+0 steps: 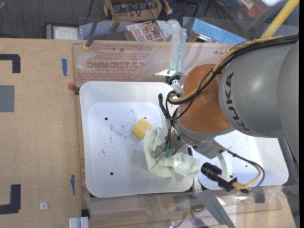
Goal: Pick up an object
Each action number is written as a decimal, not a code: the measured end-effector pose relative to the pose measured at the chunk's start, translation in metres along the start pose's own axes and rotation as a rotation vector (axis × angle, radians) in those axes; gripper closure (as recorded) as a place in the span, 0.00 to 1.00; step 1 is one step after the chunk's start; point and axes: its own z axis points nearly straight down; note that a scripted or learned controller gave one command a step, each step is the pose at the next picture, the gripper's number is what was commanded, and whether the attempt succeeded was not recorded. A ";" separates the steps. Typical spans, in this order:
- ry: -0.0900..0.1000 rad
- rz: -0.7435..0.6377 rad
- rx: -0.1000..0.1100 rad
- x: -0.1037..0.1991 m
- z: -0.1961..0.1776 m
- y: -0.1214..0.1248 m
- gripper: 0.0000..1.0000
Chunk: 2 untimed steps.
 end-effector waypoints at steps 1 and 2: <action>0.000 -0.261 -0.001 0.029 0.006 0.021 1.00; 0.002 -0.536 -0.002 0.002 0.085 0.062 1.00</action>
